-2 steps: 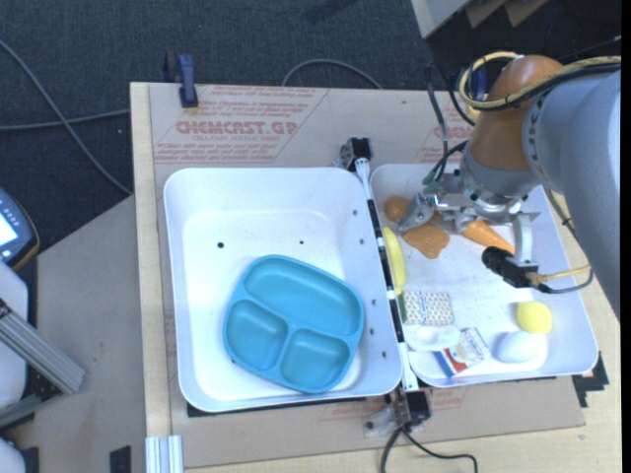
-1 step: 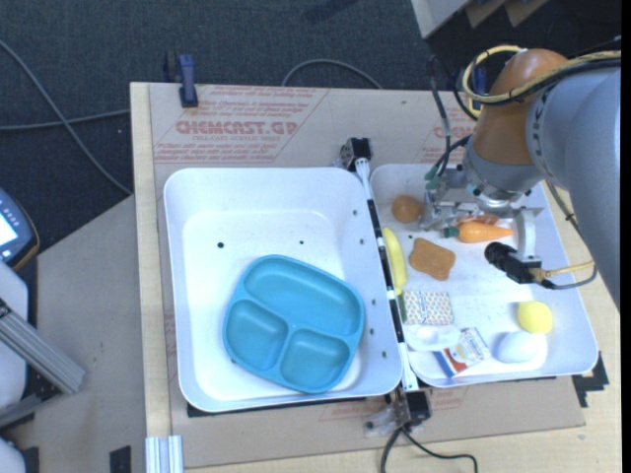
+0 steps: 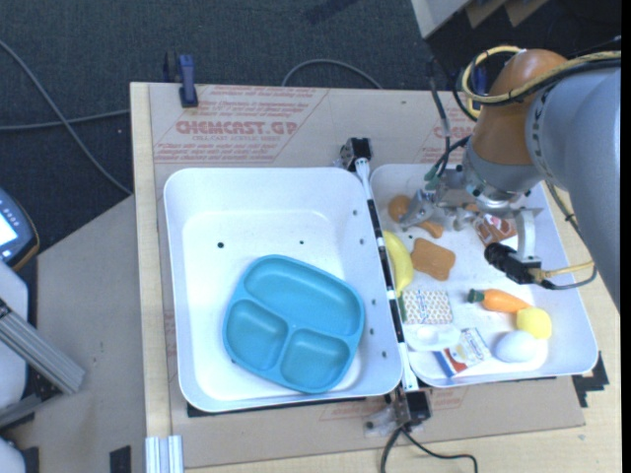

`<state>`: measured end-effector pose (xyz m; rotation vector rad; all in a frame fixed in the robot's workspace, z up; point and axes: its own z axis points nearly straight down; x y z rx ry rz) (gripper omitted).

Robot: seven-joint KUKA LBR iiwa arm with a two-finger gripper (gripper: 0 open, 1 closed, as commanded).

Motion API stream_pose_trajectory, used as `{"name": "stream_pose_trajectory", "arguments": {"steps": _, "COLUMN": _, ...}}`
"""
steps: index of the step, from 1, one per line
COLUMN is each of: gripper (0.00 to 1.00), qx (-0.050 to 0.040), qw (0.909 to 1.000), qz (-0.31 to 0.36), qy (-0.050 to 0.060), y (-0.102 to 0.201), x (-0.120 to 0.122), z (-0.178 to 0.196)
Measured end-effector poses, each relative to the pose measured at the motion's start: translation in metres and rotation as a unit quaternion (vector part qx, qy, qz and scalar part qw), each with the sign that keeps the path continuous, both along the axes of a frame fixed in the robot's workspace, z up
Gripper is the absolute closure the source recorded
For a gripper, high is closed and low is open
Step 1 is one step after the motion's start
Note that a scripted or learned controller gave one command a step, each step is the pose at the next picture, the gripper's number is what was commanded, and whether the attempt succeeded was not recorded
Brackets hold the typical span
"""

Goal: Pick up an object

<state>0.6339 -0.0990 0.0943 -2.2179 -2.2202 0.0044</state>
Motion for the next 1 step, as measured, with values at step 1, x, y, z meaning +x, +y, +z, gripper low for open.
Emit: {"name": "stream_pose_trajectory", "arguments": {"steps": 1, "gripper": 0.0, "qx": -0.0018, "qw": 1.0, "qz": -0.003, "qy": -0.003, "y": 0.0035, "x": -0.0658, "z": -0.0082}}
